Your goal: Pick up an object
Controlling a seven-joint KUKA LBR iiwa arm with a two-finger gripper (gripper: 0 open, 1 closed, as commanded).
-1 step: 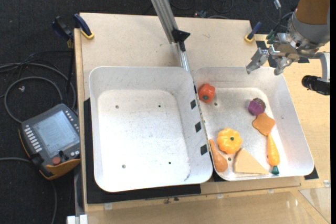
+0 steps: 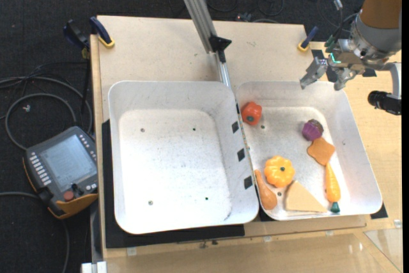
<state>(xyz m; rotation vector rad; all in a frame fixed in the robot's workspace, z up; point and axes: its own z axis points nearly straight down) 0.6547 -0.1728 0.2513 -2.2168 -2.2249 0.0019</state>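
Nearest the camera: a tan wedge, cheese-like (image 2: 303,199), lying at the front edge of the right bin (image 2: 358,137), with a toy carrot (image 2: 331,185) just to its right and an orange-brown elongated piece (image 2: 266,190) to its left. Behind these sit a small orange pumpkin (image 2: 279,171), a flat tan-orange piece (image 2: 321,151), a purple round item (image 2: 312,130), and a red tomato-like piece (image 2: 251,112) close to the inner wall. No target is named; the purple item lies closest to the claw (image 2: 326,75), which hangs above the bin's back right rim, fingers spread, nothing between them. Judgement: the purple item is a fair candidate, but it sits just beside the flat piece, so the fingers should straddle it along the free axis and descend vertically. The tomato stands well apart from the others, though near the wall. The front cluster is crowded; risk of nudging neighbours. Left bin (image 2: 128,99) sits alongside. On the counter (image 2: 166,48) a slanted metal pole (image 2: 195,3) crosses; a teach pendant (image 2: 61,166) lies on the floor at left.
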